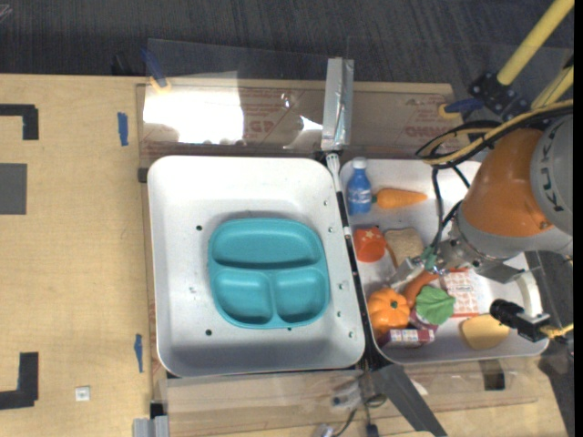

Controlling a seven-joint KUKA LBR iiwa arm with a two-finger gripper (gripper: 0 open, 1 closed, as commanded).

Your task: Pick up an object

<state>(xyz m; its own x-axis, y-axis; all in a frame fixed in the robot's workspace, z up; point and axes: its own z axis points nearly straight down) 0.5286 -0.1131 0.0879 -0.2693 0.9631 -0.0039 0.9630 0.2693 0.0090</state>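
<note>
Camera view, hand (pixel 430 264) among toy pumpkin (pixel 389 309), bread (pixel 404 243), bottle (pixel 359 188)

1. Setting: robotics lab test bench
2. Evidence: plywood benchtop (pixel 64 271) with black tape marks (pixel 23 121), two white bins (pixel 173 189), clear acrylic shield (pixel 237 107) beyond them, loose cabling (pixel 455 148) and dark carpet (pixel 273 7)

The grey arm (pixel 524 189) reaches in from the right, its wrist angled downward.
</note>
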